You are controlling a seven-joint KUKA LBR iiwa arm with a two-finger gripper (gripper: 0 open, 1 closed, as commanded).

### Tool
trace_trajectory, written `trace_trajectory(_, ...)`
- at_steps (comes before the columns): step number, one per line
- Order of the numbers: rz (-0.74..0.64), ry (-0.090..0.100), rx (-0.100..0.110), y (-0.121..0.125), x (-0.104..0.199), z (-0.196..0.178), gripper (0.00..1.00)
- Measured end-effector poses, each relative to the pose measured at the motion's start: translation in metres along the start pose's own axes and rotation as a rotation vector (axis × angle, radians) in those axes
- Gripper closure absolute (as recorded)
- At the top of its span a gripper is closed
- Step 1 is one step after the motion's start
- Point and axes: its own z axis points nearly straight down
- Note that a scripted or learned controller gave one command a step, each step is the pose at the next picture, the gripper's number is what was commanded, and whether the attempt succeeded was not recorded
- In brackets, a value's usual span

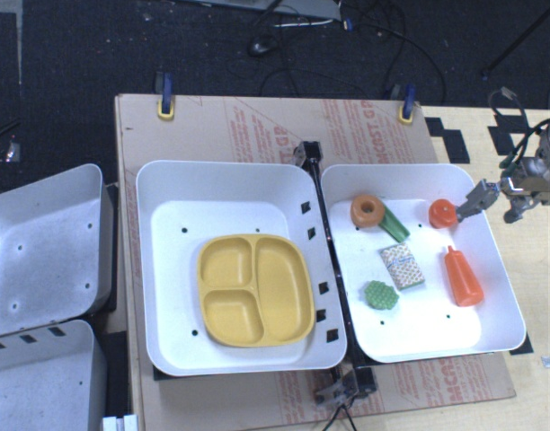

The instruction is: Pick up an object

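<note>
Hand [507,196] hangs at the right bin's [491,330] far edge, grip state unclear.
Nearest: red ball [442,212], orange bottle [462,277]; doughnut [368,211] lies beyond.

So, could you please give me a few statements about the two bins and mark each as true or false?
1. The yellow divided plate lies in the left bin. True.
2. The orange bottle stands upright. False: it lies on its side in the right bin.
3. The doughnut touches the green stick. True.
4. The gripper is at the left bin. False: it is at the right bin's right edge, near the red ball.
</note>
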Motion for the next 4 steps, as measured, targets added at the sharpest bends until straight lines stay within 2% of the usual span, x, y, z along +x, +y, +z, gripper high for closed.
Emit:
trace_trajectory(1,-0.003,-0.003,-0.01,0.002,0.001,-0.006,0.0)
trace_trajectory(2,-0.002,-0.001,-0.006,0.003,0.006,0.038,0.0)
trace_trajectory(3,-0.001,-0.001,-0.005,-0.003,0.003,0.101,0.0)
trace_trajectory(4,-0.001,-0.01,-0.022,-0.001,0.001,0.157,0.0)
